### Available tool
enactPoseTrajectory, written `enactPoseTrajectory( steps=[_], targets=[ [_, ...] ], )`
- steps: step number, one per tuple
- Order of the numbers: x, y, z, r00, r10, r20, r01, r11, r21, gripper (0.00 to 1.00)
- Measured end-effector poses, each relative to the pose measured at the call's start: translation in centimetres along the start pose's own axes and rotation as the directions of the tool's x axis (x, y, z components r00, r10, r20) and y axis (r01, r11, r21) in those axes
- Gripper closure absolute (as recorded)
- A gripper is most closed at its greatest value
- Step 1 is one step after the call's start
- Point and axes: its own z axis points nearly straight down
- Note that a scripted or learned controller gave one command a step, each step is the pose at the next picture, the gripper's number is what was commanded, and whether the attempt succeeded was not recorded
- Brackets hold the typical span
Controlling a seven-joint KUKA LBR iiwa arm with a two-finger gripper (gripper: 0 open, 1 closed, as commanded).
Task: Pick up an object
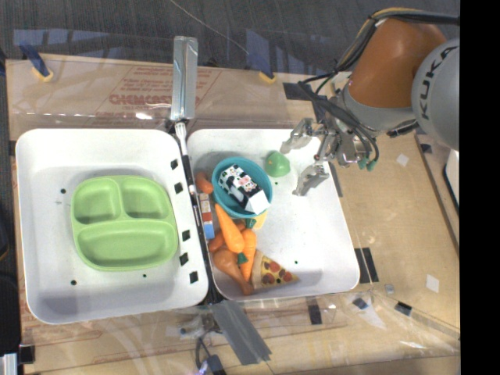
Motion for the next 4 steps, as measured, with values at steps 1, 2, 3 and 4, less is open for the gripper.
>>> enactPoseTrajectory(
  steps=[1,2,3,4],
  targets=[
    [1.9,7.4,10.8,0.886,0.464,0.006,-0.464,0.886,-0.002,0.0],
    [2.0,7.4,10.9,0.887,0.463,0.004,-0.463,0.887,-0.002,0.0],
    [0.1,9.0,11.7,0.636,0.771,0.012,-0.771,0.637,-0.011,0.0],
    [0.0,9.2,10.9,0.644,0.765,0.012,-0.765,0.644,-0.01,1.0]
  ],
)
